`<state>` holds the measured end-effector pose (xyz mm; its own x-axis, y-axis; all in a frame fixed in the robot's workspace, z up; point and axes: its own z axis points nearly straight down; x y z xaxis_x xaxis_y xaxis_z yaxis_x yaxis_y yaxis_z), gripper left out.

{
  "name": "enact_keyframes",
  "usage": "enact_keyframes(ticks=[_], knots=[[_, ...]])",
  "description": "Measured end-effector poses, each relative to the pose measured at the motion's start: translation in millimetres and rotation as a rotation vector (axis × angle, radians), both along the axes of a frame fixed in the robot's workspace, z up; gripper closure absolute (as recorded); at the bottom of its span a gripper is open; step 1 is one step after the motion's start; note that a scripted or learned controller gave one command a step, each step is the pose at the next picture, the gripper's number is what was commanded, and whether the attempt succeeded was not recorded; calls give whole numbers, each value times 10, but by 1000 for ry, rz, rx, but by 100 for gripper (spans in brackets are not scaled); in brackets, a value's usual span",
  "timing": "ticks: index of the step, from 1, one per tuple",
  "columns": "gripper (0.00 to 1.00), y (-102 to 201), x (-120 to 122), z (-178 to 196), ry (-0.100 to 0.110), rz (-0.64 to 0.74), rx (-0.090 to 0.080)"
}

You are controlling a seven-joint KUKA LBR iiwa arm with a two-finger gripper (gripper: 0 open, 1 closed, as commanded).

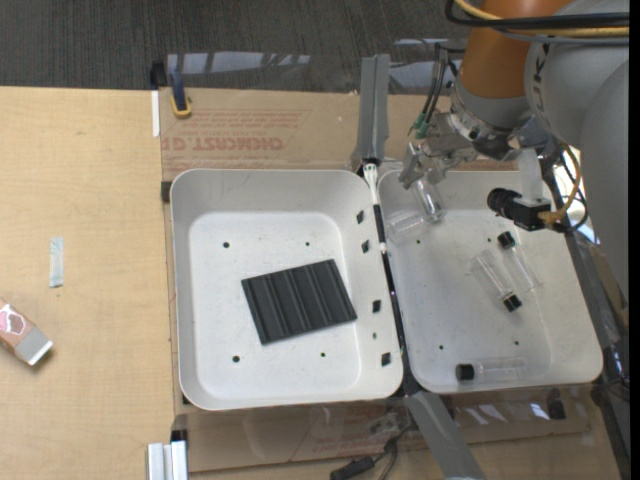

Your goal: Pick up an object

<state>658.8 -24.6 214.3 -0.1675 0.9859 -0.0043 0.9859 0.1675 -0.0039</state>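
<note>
Gripper (425,183) hangs over the right bin's (560,368) far left corner; whether it's open or shut I can't tell. Clear tube (497,273) lies mid-bin, another (490,370) near the front rim. Best to centre over one tube, straddle it crosswise, then descend

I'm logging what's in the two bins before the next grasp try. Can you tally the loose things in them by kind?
Dark ribbed mat, left bin: 1
Clear tubes with black caps, right bin: 2, one mid-bin, one by the near rim
Total: 3
A faint clear item under the gripper is too unclear to count.
</note>
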Motion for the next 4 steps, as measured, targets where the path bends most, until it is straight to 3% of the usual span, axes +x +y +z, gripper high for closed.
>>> enact_keyframes(ticks=[3,4], knots=[[100,3,7,241,2,7,-7],[100,337,1,220,-1,-34,3]])
